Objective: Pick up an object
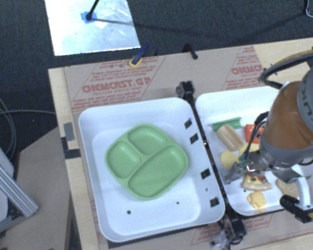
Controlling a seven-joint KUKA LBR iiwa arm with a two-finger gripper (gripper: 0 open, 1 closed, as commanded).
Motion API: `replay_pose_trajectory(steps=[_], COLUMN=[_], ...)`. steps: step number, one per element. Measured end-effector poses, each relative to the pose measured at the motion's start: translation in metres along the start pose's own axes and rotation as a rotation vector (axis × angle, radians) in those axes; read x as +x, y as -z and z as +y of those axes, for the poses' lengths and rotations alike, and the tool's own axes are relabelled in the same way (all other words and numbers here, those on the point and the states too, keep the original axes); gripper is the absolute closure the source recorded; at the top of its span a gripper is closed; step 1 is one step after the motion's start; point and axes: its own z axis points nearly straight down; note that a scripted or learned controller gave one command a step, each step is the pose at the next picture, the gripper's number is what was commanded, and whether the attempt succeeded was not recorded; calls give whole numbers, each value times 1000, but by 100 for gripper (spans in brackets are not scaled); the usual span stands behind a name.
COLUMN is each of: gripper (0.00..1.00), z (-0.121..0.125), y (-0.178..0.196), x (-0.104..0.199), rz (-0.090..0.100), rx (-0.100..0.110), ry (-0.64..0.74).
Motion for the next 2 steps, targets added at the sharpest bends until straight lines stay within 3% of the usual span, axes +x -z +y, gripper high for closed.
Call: replay_pose_trajectory(steps=[1, 2], gripper=[0, 0], z=[7, 1], y=[128, -3], x=[-3, -12], rz=[1, -1], rx=[-16, -4], ry=[7, 0])
